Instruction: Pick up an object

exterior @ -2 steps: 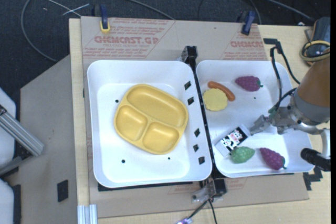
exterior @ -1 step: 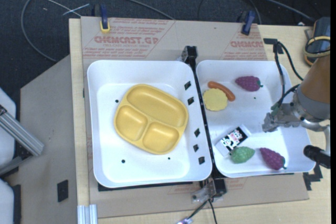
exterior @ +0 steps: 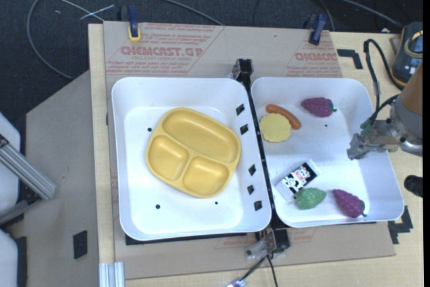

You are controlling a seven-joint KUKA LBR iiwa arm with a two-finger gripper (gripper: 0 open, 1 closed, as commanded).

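Two white bins sit side by side on the surface [exterior: 101,144]. By the divider [exterior: 255,144] between them: the left bin [exterior: 127,198] holds one yellow tray [exterior: 193,152] with three compartments, left of the divider. The right bin [exterior: 383,205] holds six things: one yellow disc [exterior: 275,128] just right of the divider, touching one orange sausage [exterior: 283,115]; one black-and-white card [exterior: 298,179] beside one green piece [exterior: 310,198]; two purple grape bunches [exterior: 318,105], the other [exterior: 349,202] near the front rim. Farthest right of the divider, the end effector [exterior: 366,142] hangs over the bin's right side; whether it is apart or together, I cannot tell.
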